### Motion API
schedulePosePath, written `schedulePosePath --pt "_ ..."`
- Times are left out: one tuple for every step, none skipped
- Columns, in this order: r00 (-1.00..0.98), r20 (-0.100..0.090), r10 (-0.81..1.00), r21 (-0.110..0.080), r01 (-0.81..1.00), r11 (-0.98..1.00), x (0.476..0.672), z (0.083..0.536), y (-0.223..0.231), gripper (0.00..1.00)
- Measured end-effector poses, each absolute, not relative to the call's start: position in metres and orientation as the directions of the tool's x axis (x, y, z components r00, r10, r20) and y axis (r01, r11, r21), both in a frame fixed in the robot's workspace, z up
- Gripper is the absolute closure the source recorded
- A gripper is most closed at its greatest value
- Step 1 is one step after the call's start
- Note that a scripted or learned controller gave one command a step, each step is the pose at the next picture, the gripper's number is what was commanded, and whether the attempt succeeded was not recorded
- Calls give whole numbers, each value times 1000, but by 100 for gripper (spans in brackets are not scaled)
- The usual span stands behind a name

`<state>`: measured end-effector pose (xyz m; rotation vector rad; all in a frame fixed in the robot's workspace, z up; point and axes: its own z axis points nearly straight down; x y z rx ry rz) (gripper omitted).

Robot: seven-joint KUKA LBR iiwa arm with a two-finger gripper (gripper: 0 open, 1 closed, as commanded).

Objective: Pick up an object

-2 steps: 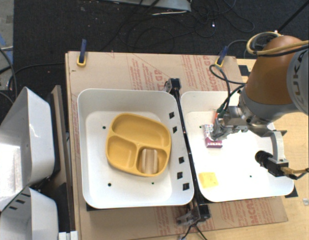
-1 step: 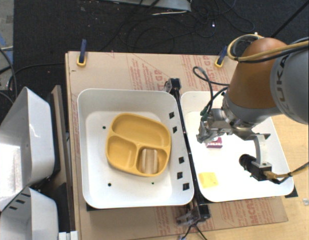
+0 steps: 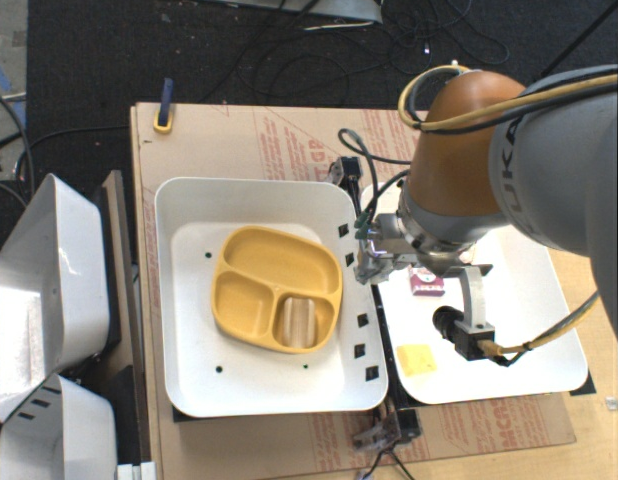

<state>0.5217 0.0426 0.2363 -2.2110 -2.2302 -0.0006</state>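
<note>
Plate (image 3: 259, 268) mid left bin (image 3: 189, 368); margins bare

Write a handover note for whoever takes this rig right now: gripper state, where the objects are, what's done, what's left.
Gripper: over the right bin, near its left wall. Whether it is open or shut cannot be told from above.
Things: small purple-and-white item lies by the gripper, with the yellow square nearer the camera in the same bin. The yellow divided plate sits in the left bin, with a tan cylinder lying in one compartment.
Done: nothing seen lifted.
Left: grasp and raise one object.
</note>
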Motion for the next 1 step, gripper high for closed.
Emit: schedulePosePath --pt "-9 1 1000 1 1000 9 524 238 95 100"
